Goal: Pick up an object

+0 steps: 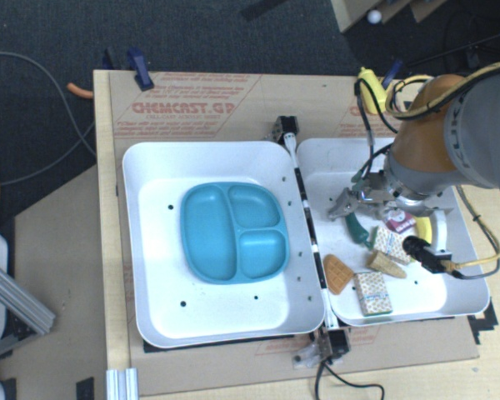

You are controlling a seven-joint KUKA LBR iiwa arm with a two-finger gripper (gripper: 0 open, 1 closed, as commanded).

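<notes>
Nearest me, at the front of the right bin [475, 300], lies a small patterned box [372, 293], with a tan cracker-like piece [337, 272] just to its left by the divider. Behind those sit a wedge-shaped tan piece [388, 264], a checkered packet [391, 242], a teal handle-like thing [360, 227], a pink-and-white bit [399, 221] and something yellow [438, 228] partly under the arm. That makes about seven loose things, all huddled close together, some touching; the arm may hide more.

One blue tray [233, 230] with three compartments sits alone in the left bin [146, 173], two bins in all on the worktop [192, 98].

Above the heap hangs the tool [356, 200], down low in the right bin over its far part, close to the teal thing. I cannot tell whether it is wide or narrow, and nothing shows between its tips. I would judge this the approach step, with no pick made yet. Next it would need to settle on one item, likely the teal one, and close on it without snagging the neighbours
</notes>
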